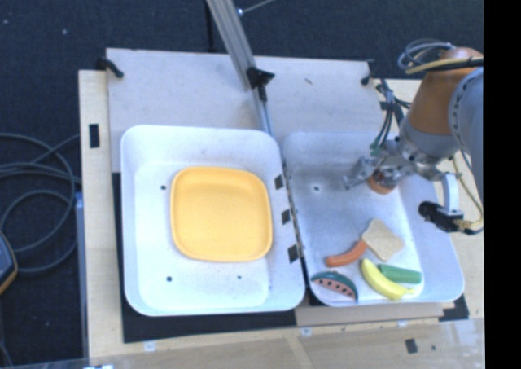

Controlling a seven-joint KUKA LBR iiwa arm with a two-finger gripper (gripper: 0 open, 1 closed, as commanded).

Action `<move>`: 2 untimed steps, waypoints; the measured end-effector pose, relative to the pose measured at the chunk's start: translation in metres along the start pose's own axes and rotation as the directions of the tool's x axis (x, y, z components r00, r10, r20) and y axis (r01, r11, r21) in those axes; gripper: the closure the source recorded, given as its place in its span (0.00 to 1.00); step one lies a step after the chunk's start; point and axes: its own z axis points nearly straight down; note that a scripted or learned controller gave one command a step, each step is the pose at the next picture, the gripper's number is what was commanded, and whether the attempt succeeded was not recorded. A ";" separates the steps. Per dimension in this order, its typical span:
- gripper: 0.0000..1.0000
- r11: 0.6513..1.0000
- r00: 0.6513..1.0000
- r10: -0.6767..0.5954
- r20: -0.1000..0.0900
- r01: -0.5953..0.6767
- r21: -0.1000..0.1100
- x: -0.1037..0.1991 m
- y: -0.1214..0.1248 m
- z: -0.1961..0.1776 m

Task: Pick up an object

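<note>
My gripper (pixel 376 173) hangs low over the upper right part of the right bin (pixel 326 155), at the end of the grey arm with its orange band (pixel 435 107). A small orange-brown object (pixel 380 186) lies directly under the gripper's tip, and contact cannot be made out. Toy foods sit toward the bin's near corner: a tan bread slice (pixel 383 239), an orange carrot-like piece (pixel 346 255), a yellow banana (pixel 378 278), a green piece (pixel 400 274) and a watermelon slice (pixel 335 286).
The left bin (pixel 138 155) holds a square yellow plate (pixel 221 213). A slanted metal pole (pixel 229 21) rises from the back of the bench near the divider between the bins. Cables run beside the arm at the right.
</note>
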 end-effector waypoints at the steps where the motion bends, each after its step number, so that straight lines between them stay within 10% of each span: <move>1: 1.00 1.000 1.000 0.000 0.001 0.000 -0.007 -0.001 0.002 -0.015; 2: 1.00 1.000 1.000 0.000 -0.002 0.000 -0.001 -0.005 -0.002 -0.060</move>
